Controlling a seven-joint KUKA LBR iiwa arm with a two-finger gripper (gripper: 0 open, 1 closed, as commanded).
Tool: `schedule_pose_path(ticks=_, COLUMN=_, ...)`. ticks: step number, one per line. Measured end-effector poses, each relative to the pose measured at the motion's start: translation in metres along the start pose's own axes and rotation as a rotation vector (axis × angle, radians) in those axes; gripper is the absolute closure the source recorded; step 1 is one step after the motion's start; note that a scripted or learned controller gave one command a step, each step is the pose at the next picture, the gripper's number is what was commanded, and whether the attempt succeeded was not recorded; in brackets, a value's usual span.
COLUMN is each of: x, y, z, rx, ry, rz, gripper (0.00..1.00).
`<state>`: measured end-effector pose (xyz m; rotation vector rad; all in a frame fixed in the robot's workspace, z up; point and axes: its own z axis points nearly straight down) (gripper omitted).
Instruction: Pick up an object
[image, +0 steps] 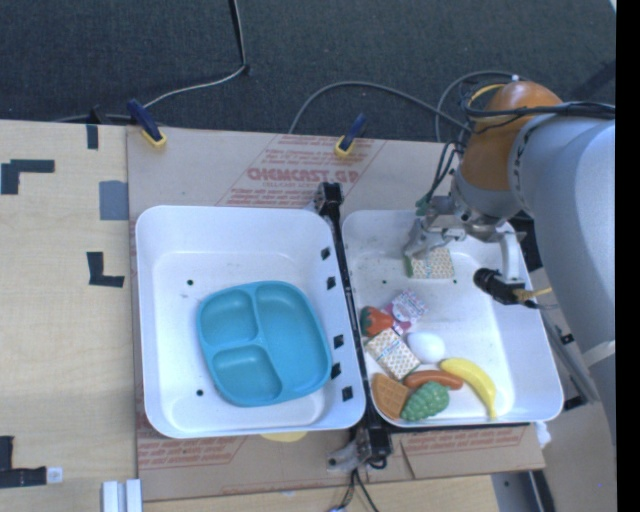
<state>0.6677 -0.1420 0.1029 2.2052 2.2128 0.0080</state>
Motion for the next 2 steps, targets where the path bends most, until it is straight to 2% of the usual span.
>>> schedule_pose_path(ticks=1, x=0.000, y=0.000, z=0.000, rx=-0.001, ry=0.000, rz=0.000, gripper=0.00)
schedule_pose_path(ticks=2, x=-0.044, y=0.001, z=-0.018, rx=0.016, ry=0.008, rz=0.002, gripper=0.00)
